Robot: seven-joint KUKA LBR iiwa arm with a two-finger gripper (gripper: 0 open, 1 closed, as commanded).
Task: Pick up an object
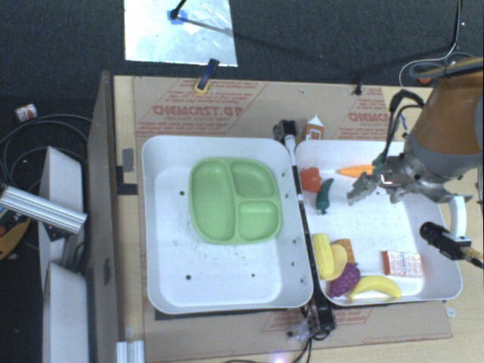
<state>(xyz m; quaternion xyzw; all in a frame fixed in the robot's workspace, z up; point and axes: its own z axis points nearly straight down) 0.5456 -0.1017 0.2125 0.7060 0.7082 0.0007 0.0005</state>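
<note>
The gripper, fingers apparently parted and grasping nothing, hovers in the right bin beside the carrot, seemingly lining up a pick.

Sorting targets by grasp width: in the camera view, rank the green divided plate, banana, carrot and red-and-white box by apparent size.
1. green divided plate
2. banana
3. carrot and red-and-white box: look alike, unranked; the arm may hide part of the carrot.
</note>
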